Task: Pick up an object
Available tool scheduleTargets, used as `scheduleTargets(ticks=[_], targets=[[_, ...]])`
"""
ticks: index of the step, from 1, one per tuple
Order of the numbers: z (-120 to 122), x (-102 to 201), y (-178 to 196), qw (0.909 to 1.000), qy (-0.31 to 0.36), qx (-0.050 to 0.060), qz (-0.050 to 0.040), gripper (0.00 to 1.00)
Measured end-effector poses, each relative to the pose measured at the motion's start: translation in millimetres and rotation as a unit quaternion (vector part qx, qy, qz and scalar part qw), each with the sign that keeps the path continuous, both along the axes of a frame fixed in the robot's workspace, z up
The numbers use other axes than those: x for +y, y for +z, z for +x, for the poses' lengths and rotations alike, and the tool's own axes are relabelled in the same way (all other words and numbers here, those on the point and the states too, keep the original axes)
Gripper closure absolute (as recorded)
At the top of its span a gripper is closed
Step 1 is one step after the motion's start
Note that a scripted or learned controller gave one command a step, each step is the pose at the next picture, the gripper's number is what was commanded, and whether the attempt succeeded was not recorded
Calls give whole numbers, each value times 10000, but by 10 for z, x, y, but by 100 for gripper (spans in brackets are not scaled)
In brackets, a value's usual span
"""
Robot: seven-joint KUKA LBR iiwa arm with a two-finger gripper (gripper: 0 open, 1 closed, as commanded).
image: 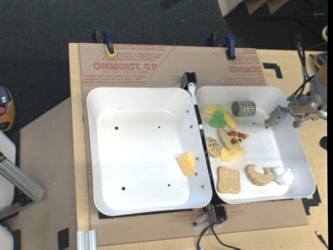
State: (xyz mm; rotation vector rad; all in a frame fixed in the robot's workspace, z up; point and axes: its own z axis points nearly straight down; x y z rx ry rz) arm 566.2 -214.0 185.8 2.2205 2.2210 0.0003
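Two shallow white bins sit side by side on the worktop (156,61), a board held down by blue clamps at its far edge. The left bin (130,108) holds a single yellow cheese wedge (187,164), lying near the wall it shares with its neighbour. The right bin (296,150) carries the clutter: a green can (243,108) on its side at the far end, a banana (222,114) with a green pepper-like piece (218,121) touching it, a pizza slice (234,136), a cookie (213,147), a yellow pear-shaped piece (231,153), a slice of toast (228,179), and a croissant-like pastry (259,175) beside a small whitish lump (283,176) in the near right corner.

The end effector (274,117) reaches in from the right and hangs over the far right part of the right bin, just beside the can, above bare bin floor. One grey finger shows pointing down and left; whether the end effector is released or clenched I cannot tell, and nothing is visibly between its fingers.

Since the toys are bunched toward the shared wall, the nearest candidate for a pick looks to be the can. Lying on its side it may roll under a nudge, so a grasp across its round body would likely need to be centred. The pick seems not yet made.
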Motion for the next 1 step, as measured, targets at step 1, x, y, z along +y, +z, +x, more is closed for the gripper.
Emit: scheduleTargets(ticks=[1], targets=[[-7, 100, 1314, 10000, 13, -63, -22, 0]])
